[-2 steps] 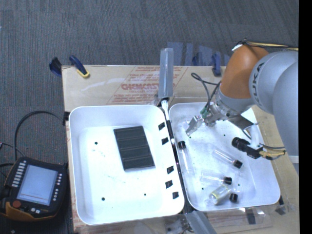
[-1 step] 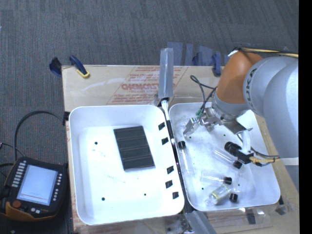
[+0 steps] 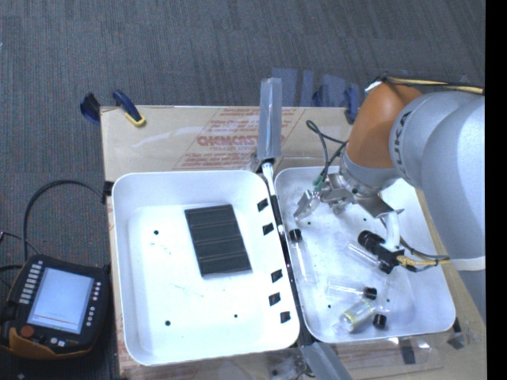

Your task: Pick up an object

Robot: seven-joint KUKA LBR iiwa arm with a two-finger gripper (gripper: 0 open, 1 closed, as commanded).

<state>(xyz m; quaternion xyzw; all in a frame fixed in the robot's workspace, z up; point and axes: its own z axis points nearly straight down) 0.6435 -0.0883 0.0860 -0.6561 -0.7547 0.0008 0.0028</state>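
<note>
- We see the claw (image 3: 307, 204) low in the right bin (image 3: 329, 252), near its upper-left corner and close to the divider between the two bins.
- The view is too small for us to tell whether the claw is spread or pressed together, and we see nothing pinched in it.
- A small black cap (image 3: 295, 234) lies on the bin floor just below the claw, apart from it.
- Two clear vials lie in the lower part of the same bin, well apart from the claw. One vial (image 3: 348, 291) lies on its side with a black cap pointing right. The other vial (image 3: 358, 315) lies just below it and shows a yellowish tint.
- The left bin (image 3: 158, 291) holds a dark ribbed block (image 3: 218, 240), flat on the floor and slightly turned.
- Both bins rest on a pale board (image 3: 158, 137) on the table.
- The board carries red printed lettering (image 3: 238, 139) in several lines. The large line seems to begin with "CHEM", but we cannot read the rest.
- A blue clamp (image 3: 127, 109) with a yellow tip grips the board's upper-left corner.
- A teach pendant (image 3: 55, 301) with a lit screen sits at the lower left. We cannot read anything on the screen.
</note>
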